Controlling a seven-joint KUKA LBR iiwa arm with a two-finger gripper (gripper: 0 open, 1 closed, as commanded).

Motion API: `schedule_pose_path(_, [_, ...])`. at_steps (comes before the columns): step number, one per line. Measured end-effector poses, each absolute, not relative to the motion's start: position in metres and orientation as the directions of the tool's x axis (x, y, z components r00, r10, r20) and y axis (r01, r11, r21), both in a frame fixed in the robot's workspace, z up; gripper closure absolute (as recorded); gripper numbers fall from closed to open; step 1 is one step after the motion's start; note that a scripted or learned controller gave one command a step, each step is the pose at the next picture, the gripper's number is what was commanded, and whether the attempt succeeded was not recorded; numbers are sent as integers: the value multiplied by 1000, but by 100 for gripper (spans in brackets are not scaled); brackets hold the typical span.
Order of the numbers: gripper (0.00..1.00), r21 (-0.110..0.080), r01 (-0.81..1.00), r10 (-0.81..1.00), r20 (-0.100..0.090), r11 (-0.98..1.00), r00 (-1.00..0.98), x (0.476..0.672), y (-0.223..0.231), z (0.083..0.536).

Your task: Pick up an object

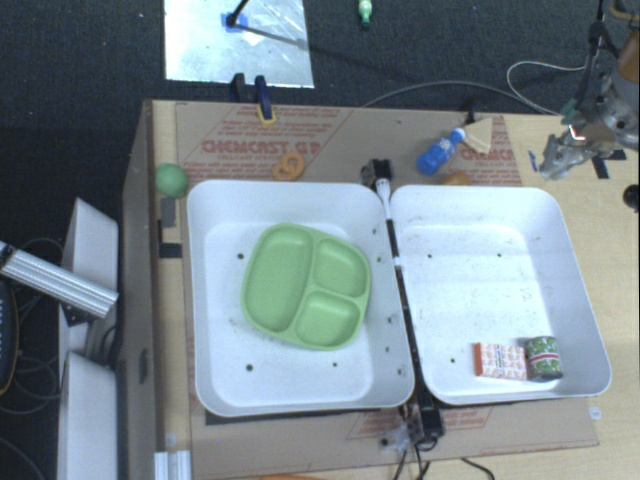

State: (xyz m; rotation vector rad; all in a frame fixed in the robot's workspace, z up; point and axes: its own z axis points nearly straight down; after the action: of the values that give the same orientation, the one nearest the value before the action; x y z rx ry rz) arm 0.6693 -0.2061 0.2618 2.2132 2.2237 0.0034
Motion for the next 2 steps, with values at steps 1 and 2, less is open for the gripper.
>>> schedule_pose_path(1, [100, 1, 1000, 1000, -1, 2, -2, 616, -207, 225])
schedule_pose_path(2, [100, 5, 1000, 1000, -2, 4, -4, 617, -207, 237])
